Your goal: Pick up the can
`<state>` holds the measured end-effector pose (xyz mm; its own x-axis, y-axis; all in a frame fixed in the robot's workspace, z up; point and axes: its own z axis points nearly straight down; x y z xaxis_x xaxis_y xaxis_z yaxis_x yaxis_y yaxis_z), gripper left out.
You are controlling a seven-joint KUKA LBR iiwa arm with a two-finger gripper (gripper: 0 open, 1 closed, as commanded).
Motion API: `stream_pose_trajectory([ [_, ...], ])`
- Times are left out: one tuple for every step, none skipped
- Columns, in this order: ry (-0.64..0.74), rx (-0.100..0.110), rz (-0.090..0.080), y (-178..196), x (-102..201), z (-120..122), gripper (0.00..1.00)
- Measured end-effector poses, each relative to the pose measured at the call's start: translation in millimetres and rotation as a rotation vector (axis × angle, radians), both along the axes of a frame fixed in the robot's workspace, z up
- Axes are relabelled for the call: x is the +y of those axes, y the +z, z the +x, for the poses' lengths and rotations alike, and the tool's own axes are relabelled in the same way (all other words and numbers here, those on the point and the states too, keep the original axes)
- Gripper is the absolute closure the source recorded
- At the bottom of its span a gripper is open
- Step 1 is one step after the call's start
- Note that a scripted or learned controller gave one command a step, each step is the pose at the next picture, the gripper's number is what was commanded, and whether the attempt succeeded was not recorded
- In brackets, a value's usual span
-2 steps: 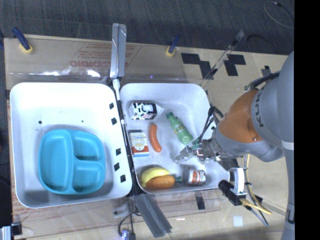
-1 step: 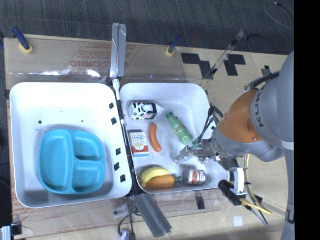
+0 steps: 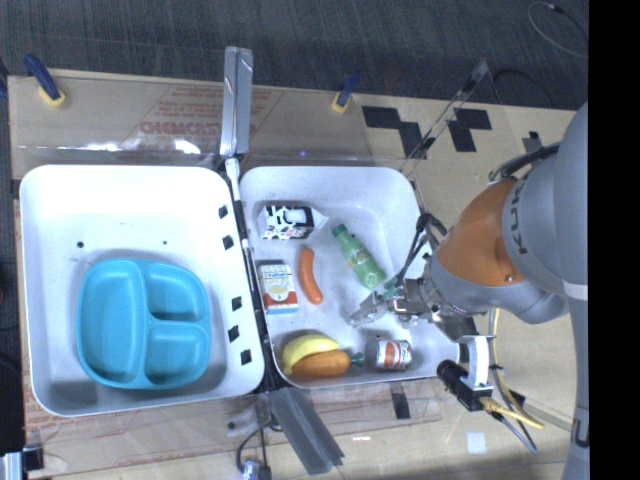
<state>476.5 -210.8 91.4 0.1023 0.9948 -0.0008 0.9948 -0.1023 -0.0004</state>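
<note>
**Jaws unreadable above the can, nothing seen held**

Jaws: whether they are spread or closed cannot be told, as the metal parts blur together against the white floor.

Two white bins sit side by side on the bench. The left bin (image 3: 50, 228) holds a blue divided plate (image 3: 145, 323). The right bin (image 3: 385, 193) holds all the small things. The grey arm (image 3: 540, 238) with its orange band reaches in over the right bin's right wall, and its gripper (image 3: 385, 303) hangs low over the floor of that bin, near the lower end of a green bottle (image 3: 358, 256).

A black-and-white carton (image 3: 288, 221) lies by the far left corner. Below it is a small red-and-white box (image 3: 278, 286) with a red sausage (image 3: 311, 275) just beside it. A yellow banana (image 3: 310, 346) touches an orange-brown piece (image 3: 320, 365) at the near wall.

The can (image 3: 392, 354) lies on its side near the right bin's near wall, right of the orange-brown piece and just nearer the camera than the gripper, apart from it
</note>
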Motion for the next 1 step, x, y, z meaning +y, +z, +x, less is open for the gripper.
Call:
stream_pose_trajectory([
  [0.0, 0.0, 0.0, 0.0, 0.0, 0.0, 0.0],
])
